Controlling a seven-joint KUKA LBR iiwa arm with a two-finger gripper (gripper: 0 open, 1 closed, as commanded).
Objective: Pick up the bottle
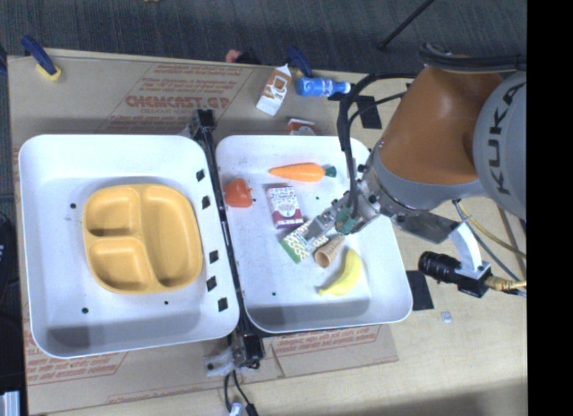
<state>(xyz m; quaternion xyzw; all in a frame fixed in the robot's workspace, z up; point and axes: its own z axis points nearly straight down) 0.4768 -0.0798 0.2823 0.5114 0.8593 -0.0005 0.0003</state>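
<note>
The arm is reaching in from the right and hanging its end effector (pixel 345 217) low over the right bin (pixel 380 302), just above a clutter of small things near the bin's middle; I cannot tell how its tips are standing, since the wrist is hiding them. The only bottle I am spotting, a small blue one (pixel 320 88), is lying on its side on the bench (pixel 179 92) beyond the bin's far rim, well apart from the end effector and beside a small carton (pixel 275 90); inside the bin a carrot (pixel 298 172), a reddish packet (pixel 284 206), a green-striped wrapper (pixel 300 242), a cone (pixel 328 250) and a banana (pixel 344 275) are lying close together, while a yellow divided tray (pixel 141 237) is sitting in the left bin (pixel 40 253). To my eye the arm is working the wrong spot; doing this well is meaning lifting clear, travelling over the far rim, turning the wrist across the bottle's length, and closing on its middle so it is not rolling away.
</note>
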